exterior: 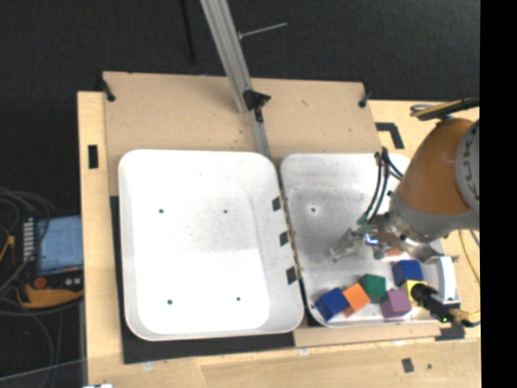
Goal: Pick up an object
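while my tool (349, 245) hangs over the right bin (323, 180), its grip state i cannot tell, the objects lie nearer and right of it in the bin's near corner: two blue blocks, one orange block (356, 297), one green, one purple, one yellow.
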`<state>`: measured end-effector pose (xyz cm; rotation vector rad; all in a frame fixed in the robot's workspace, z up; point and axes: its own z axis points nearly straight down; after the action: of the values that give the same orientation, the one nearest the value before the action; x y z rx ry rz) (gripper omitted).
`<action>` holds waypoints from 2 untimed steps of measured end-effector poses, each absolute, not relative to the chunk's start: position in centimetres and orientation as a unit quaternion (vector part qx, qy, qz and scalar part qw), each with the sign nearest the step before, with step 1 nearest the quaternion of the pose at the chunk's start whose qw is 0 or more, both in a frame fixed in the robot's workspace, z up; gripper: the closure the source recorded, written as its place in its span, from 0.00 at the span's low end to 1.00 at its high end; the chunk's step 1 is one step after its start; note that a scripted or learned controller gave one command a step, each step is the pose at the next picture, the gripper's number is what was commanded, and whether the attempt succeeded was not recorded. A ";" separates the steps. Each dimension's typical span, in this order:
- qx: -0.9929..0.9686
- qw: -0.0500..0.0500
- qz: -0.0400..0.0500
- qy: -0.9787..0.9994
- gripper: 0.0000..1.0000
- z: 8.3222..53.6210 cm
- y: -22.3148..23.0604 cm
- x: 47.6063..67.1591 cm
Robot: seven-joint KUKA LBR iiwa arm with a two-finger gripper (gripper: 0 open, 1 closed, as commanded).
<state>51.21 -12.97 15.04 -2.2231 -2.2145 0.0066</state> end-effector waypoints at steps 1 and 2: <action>-0.708 0.000 0.001 -0.706 0.00 9.9 -13.1 51.2; -0.711 -0.002 -0.002 -0.704 1.00 11.1 -13.1 51.4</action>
<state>51.40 -13.08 11.15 -2.2353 -2.2137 -0.0075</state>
